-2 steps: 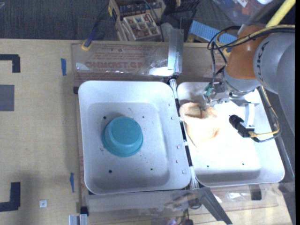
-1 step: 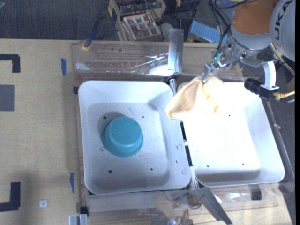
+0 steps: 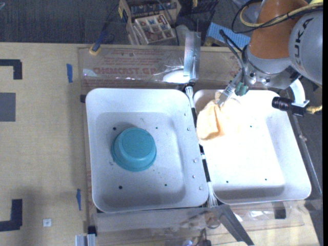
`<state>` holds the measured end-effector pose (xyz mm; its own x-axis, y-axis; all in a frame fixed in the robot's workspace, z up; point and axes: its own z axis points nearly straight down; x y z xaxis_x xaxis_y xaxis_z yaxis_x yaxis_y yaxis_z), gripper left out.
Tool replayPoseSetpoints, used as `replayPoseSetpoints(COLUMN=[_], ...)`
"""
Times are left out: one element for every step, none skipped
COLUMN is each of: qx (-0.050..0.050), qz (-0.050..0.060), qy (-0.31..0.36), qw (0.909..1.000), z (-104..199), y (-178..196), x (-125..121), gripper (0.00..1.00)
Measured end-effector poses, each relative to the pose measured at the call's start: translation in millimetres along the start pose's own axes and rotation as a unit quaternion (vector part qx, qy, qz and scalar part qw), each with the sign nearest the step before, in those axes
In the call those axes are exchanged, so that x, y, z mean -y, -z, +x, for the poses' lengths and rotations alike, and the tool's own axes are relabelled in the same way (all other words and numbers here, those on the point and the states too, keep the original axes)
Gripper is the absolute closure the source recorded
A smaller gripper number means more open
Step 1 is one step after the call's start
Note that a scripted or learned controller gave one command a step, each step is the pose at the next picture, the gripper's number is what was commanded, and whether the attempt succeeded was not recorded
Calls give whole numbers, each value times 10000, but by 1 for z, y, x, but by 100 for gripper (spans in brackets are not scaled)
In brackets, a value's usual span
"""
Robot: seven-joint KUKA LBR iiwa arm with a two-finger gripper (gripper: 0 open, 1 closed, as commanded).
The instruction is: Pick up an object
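Seen from above at a slant: two shallow white bins side by side on a pale wooden counter (image 3: 41,152). In the left bin (image 3: 97,104), a teal bowl (image 3: 134,148) resting upside down, a little left of the bin's middle, apart from every wall. In the right bin (image 3: 256,178), a pale yellow-orange cloth (image 3: 210,122) hanging crumpled near the upper left corner, just beside the divider between the bins, its lower end at or close to the bin floor. Reaching in from the upper right, the grey arm with its orange band (image 3: 274,19), wrist over the far edge of the right bin. Gripper (image 3: 223,98) slanted down and to the left, thin fingers with a teal piece above them, the jaws nearly shut, pinched on the top corner of the cloth, which drapes straight down from them. Whether the cloth is lifted fully clear of the floor: cannot tell. Rest of the right bin floor bare white, dotted with small dark holes. Behind the bins, a clear plastic sheet (image 3: 128,70) with red lettering, and beyond the counter a clutter of boxes and cables (image 3: 154,14) on dark floor.
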<state>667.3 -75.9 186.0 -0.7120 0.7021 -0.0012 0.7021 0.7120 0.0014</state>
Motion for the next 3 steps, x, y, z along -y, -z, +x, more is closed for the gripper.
replayPoseSetpoints(qx=[19,7,14], qz=[-14,-6,-13], qy=[581,735,868], qw=[9983,9973,9962], z=[43,71,116], y=[92,50,130], x=[-20,-22,-15], gripper=[100,100,100])
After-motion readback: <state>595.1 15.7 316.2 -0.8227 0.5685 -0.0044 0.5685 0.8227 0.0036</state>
